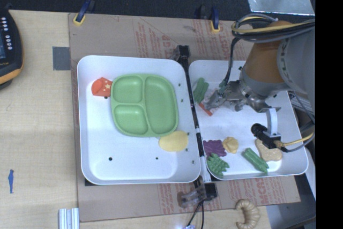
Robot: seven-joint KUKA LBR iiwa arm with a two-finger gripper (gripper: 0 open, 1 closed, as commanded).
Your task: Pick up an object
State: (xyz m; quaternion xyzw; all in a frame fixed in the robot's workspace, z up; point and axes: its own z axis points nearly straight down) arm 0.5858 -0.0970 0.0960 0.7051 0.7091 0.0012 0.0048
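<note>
So you've got the gripper (213, 100) down in the upper left of the right bin (236, 125), with the arm coming in from the right side of the frame. Honestly you can't tell from this angle whether the claw is wide or narrow, and nothing shows as being held.

Closest stuff to it: a green toy (201, 88) just to its upper left, up against the bin's left wall, and a small red bit (207, 111) just below it. Whether the claw is touching either one, you can't make out.

The rest of that bin's things sit along the bottom:
- purple toy (214, 146) and yellow lump (230, 143) side by side
- green bunch (217, 163) just under the purple one
- green stick (254, 160) further right, tilted
- tan toy (269, 153) right beside the stick, near the lower right corner

In the left bin (96, 153) you've got a green divided plate (144, 104) in the middle, a red toy (101, 87) with a yellow star touching the plate's upper left edge, and a yellow toy (173, 141) at the plate's lower right corner.

There's also a tan curl (247, 213) lying outside on the bench, below the right bin.
</note>
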